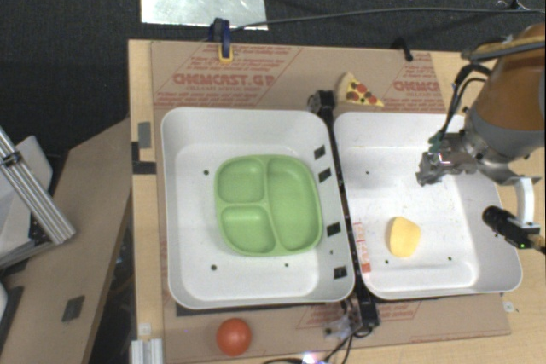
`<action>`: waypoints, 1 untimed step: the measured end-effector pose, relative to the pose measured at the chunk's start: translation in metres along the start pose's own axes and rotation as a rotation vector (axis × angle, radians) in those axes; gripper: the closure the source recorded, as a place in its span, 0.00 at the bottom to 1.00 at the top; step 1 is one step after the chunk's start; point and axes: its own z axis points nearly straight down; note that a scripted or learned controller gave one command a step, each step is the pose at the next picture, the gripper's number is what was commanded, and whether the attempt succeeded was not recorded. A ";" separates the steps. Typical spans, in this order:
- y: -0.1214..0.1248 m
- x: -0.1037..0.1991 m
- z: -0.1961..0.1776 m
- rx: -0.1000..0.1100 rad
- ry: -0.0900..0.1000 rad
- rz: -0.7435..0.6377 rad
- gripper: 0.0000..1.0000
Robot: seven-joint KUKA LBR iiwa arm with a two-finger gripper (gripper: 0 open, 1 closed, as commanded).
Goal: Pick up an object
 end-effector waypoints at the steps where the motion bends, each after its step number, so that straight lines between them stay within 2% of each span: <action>1: 0.001 0.000 -0.019 0.002 0.001 0.000 1.00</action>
